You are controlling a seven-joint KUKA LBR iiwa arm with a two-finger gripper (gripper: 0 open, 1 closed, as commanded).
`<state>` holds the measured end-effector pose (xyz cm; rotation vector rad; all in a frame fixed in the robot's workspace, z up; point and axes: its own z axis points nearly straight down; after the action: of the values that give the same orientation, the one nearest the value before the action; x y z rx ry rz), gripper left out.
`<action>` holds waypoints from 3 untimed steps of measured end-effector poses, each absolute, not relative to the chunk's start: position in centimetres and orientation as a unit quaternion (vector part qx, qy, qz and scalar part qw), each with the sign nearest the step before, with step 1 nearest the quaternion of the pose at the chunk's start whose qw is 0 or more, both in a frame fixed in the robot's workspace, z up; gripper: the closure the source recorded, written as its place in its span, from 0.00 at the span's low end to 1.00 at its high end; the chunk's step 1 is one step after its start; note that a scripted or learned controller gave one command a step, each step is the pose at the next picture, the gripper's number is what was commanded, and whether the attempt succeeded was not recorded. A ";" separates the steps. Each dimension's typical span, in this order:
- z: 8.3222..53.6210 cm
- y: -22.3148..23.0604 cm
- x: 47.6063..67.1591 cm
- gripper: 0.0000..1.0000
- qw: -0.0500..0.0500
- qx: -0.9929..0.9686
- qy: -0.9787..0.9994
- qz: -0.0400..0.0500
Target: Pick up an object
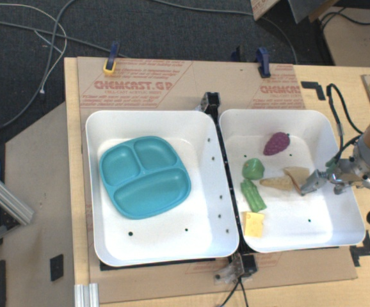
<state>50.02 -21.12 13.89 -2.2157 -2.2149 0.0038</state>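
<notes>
The right bin [313,232] holds a purple bunch of grapes [276,143], a round green piece [253,168], a long green vegetable [254,196], a yellow block [254,224] and a tan wedge [287,180]. My gripper [324,184] hangs low over the right side of this bin, reaching in from the right edge. Its fingers are spread, and the left fingertip [310,185] sits right beside the tan wedge's right end. Nothing lies between the fingers.
The left bin [108,235] holds a teal divided plate [145,176]. A black divider with a clamp [210,101] runs between the bins. Cables [335,107] trail over the bench at the right.
</notes>
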 end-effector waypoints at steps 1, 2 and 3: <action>8.6 -21.0 49.9 0.00 0.004 -0.707 -0.707 0.001; 10.0 -21.1 50.1 1.00 0.000 -0.708 -0.706 -0.001; 15.9 -22.1 50.1 1.00 -0.003 -0.707 -0.707 -0.001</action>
<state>50.14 -22.15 15.87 -2.2269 -2.2254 -0.0033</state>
